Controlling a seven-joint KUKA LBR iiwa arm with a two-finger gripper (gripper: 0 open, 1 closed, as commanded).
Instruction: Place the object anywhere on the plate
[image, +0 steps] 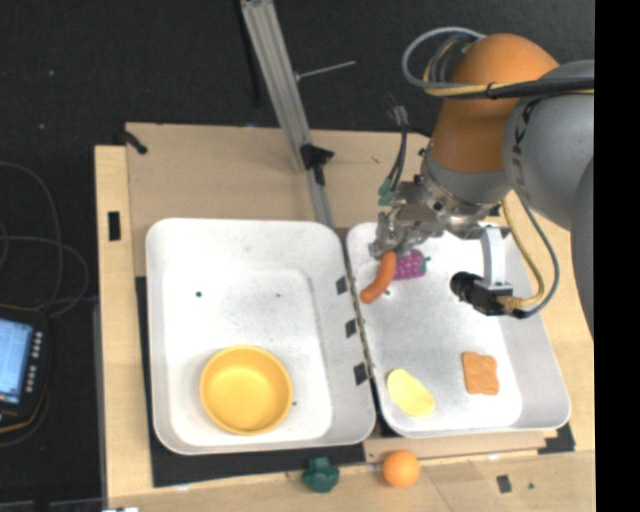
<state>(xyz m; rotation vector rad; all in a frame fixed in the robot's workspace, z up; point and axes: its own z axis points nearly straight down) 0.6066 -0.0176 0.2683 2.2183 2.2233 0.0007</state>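
Observation:
My gripper (388, 251) hangs over the upper left corner of the right bin (530, 400), close to the wall between the two bins. It is shut on the top end of an orange carrot-shaped toy (376, 282), which dangles tilted down and to the left below the fingers. The yellow plate (246, 388) lies in the front part of the left bin (180, 260), well to the left of and nearer the front than the gripper.
A purple toy (411, 265) lies just right of the carrot. In the right bin's front lie a pale yellow piece (410, 392) and an orange block (481, 373). An orange ball (400, 468) and a green piece (320, 475) sit on the bench front. A metal pole (290, 110) rises behind the bins.

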